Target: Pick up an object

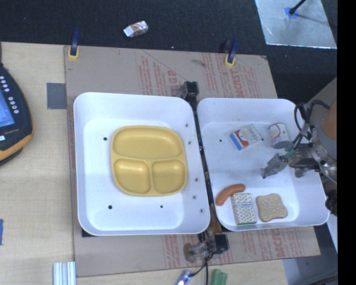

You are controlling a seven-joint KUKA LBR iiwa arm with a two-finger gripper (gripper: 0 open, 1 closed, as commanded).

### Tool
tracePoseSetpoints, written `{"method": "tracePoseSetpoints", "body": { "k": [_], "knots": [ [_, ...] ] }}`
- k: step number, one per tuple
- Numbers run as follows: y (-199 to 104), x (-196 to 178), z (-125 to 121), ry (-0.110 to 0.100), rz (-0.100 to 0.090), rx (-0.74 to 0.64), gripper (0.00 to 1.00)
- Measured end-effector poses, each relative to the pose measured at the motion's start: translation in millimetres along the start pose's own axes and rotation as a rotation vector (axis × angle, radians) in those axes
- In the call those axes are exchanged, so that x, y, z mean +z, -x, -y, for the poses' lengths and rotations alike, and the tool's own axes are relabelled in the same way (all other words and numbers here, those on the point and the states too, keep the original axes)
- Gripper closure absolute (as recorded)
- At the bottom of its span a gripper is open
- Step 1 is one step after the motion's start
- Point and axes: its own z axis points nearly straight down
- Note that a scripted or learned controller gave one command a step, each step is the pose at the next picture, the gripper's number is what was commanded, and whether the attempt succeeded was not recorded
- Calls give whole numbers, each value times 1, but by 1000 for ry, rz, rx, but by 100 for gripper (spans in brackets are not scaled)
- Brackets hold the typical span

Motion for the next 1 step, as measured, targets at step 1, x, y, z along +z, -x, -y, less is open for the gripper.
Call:
{"method": "tracePoseSetpoints", "body": {
  "k": [1],
  "knots": [
    [-20,100,-79,-4,0,-3,0]
  ]
}}
